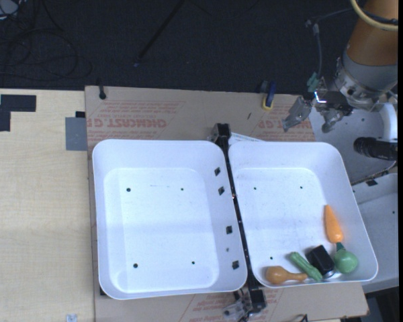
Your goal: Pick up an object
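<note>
orange carrot (333, 225) lying in right bin (282, 159) corner | gripper (312, 118) above bin rim, fingers spread, holding nothing

The arm (373, 29) is cut off by the top edge, so its upper links are out of sight. In the right bin (292, 180), the black object (320, 260) overlaps the green piece (305, 265) beneath it, and both are too small to identify.

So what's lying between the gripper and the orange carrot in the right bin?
In the camera view, only bare white bin floor and the bin's far rim lie between the gripper and the orange carrot.
</note>
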Controlling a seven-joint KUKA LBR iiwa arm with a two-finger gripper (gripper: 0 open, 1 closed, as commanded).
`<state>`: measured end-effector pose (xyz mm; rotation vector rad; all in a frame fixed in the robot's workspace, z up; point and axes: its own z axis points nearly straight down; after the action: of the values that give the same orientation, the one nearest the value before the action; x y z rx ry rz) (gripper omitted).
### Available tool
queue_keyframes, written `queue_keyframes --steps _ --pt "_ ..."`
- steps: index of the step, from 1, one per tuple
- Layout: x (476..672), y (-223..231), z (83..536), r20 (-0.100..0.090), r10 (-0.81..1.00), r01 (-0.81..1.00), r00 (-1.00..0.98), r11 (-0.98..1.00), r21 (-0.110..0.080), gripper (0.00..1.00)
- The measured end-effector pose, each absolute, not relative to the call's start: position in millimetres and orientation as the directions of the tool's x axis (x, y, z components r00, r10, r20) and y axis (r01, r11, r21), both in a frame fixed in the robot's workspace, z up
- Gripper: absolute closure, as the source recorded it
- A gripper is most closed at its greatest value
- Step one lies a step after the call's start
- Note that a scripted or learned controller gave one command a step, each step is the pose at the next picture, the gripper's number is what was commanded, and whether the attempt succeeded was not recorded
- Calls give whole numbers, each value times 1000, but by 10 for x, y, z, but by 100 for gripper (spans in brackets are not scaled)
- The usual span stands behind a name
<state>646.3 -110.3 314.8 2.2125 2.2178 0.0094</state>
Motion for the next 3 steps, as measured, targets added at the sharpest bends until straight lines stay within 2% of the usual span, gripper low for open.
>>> queue_keyframes --steps 1,2,3 --pt "5468 -1472 3238 0 1000 1000 6 -6 -5 0" --pt "5070 -2174 3453 -3 1000 1000 6 -6 0 0" --pt "4743 -2127 3153 2 1000 1000 1 -1 -6 0"
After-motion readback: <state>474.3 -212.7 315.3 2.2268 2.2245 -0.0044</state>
